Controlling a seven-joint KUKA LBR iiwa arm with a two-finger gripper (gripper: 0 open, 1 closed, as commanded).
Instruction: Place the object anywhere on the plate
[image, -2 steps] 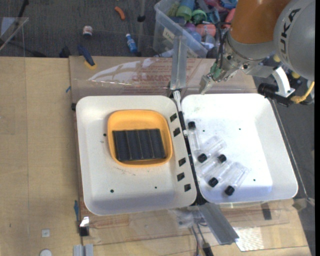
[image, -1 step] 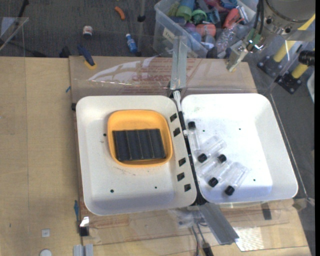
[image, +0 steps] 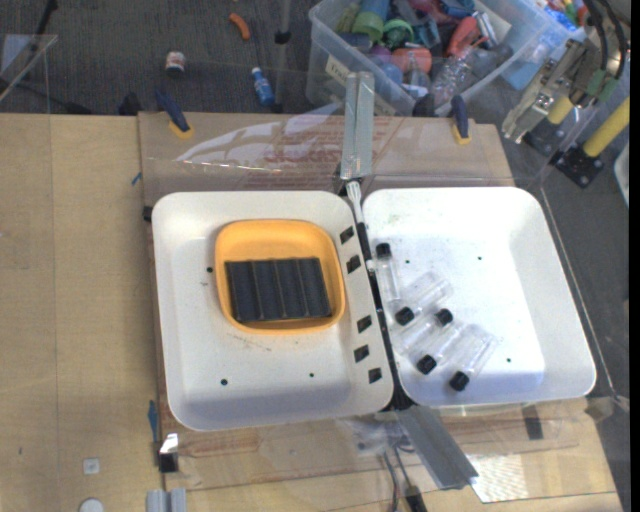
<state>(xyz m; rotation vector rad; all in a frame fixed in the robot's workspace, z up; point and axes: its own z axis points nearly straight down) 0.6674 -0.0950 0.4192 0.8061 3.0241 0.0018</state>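
Observation:
An orange plate with rounded corners (image: 281, 236) lies in the left white bin (image: 190, 380), a little towards the back. A dark grey ridged rectangular block (image: 278, 290) lies flat on the plate and covers most of its floor. In the right white bin (image: 520, 230), several clear plastic vials with black caps (image: 428, 298) lie scattered near the left wall and front middle.
A divider strip with black clips (image: 362, 295) runs between the two bins. A metal upright (image: 357, 125) stands behind it. At the back is a clear tub of colourful items (image: 420, 40). Cables and yellow-handled hardware (image: 575, 85) sit at the top right.

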